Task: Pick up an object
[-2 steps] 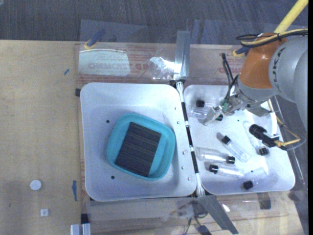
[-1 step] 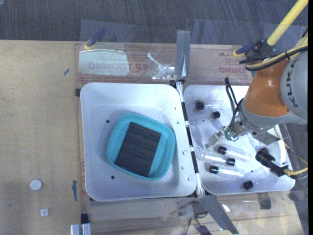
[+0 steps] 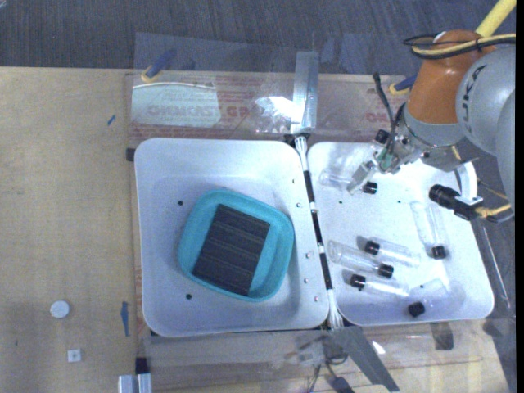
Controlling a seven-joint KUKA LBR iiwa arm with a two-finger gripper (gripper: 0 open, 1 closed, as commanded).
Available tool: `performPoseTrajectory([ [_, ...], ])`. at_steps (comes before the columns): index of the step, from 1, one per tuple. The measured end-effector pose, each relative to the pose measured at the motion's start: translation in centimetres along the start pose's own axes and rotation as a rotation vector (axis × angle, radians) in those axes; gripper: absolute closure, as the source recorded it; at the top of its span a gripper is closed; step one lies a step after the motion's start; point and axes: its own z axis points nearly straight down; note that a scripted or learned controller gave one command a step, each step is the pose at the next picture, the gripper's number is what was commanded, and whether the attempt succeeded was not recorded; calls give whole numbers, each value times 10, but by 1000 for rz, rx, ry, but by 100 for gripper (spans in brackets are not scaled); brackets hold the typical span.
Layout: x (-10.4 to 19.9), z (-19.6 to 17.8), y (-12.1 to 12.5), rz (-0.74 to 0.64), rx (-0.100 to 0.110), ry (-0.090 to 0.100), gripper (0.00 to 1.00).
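Clear capped tubes (image 3: pixel 385 262) are seen at five o'clock; pincer (image 3: pixel 385 160), at two o'clock, grip cannot be told.

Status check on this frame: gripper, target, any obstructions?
Gripper low over right bin, far corner, by a clear vial; grip unconfirmed. More black-capped vials loose nearby. Teal tray in left bin, untouched.

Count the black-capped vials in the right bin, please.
6 vials, by caps: one upper left near the gripper, one at right, three clustered lower middle, one at the lower edge. The arm may hide more.
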Motion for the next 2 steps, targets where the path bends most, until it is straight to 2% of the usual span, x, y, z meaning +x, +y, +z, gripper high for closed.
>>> performPoseTrajectory([
  [1, 8, 15, 3, -17, 8, -4, 0],
  [2, 10, 10, 3, -23, 11, -1, 100],
])
